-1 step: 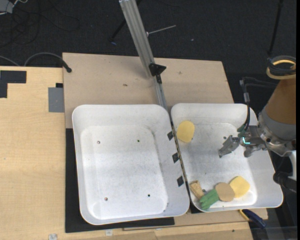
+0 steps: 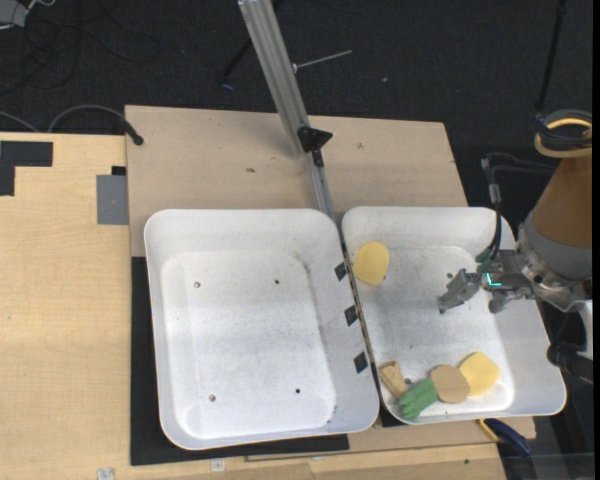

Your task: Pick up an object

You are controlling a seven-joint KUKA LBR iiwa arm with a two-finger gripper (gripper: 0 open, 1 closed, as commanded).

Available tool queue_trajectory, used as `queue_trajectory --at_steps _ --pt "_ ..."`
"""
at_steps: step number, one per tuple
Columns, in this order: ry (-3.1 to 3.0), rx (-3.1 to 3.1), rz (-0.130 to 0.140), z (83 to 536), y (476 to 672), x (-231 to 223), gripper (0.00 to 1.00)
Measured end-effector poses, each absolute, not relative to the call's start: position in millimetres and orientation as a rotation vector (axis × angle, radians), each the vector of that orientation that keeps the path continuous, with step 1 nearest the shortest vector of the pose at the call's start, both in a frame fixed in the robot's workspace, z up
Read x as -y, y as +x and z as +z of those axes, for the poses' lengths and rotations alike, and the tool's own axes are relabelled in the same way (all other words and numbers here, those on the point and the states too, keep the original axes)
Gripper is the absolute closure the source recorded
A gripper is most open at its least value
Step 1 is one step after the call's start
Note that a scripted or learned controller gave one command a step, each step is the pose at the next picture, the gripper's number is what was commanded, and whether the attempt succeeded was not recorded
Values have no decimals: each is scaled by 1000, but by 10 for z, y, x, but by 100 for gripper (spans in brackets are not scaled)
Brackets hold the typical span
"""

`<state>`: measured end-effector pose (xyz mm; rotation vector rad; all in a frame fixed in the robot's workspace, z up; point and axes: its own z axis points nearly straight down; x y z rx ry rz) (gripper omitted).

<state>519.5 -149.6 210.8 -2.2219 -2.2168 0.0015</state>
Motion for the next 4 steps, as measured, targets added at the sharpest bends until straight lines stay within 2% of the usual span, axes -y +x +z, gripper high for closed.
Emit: queue_trajectory --at_steps 2,3,4 --pt "-2221 2210 6 1135 5193 1330 0" --pt "-2224 2216 2 925 5196 1328 0" --pt "-2230 2207 1 1025 5191 1339 100"
